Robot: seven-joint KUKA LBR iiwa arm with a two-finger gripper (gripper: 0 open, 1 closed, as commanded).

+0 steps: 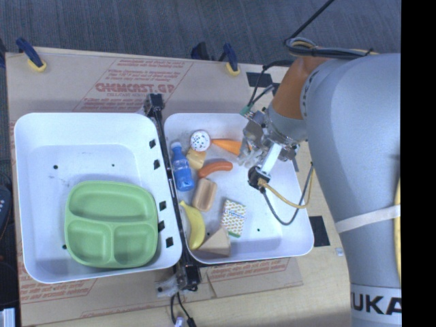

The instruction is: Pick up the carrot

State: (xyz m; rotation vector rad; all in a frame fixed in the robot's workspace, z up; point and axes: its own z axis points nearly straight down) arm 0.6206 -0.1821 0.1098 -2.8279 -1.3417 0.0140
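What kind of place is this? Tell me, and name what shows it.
Probably a robotics lab test bench: a KUKA arm reaches over two white bins, toy food such as a carrot fills one, and clamps hold cardboard down.

Bulky smooth grey arm w/ orange band above wrist, white "KUKA" lettering low on body, yellow cable looping below metal wrist.

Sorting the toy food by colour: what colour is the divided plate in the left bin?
Light green; the divided plate shows plainly in the camera view.
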